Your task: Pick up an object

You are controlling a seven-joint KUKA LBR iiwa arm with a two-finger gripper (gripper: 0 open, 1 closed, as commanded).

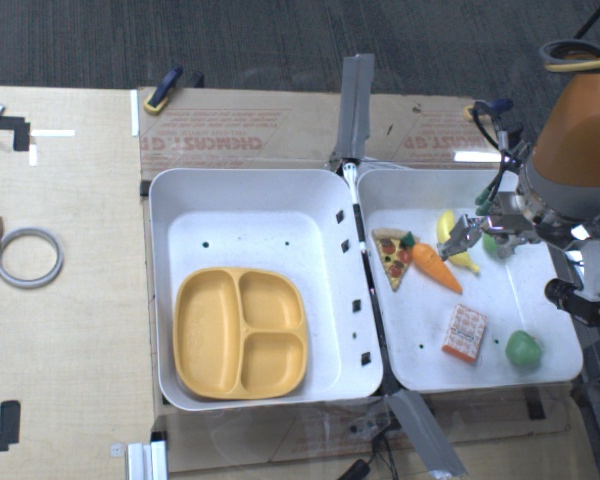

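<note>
Gripper (468, 236) low over right bin (560, 366), upper middle; finger state unreadable (can't tell wide or narrow); banana (450, 238) right at its tip, carrot (436, 266) just below-left, pizza (391, 253) beside that; box (465, 332) and green ball (523, 349) nearer front; yellow tray (242, 330) in left bin (180, 198).

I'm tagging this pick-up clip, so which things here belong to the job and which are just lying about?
Job: gripper, banana, carrot, pizza slice, snack packet, green ball, right bin.
Lying about: yellow divided plate, left bin, tape roll, blue clamp.
</note>
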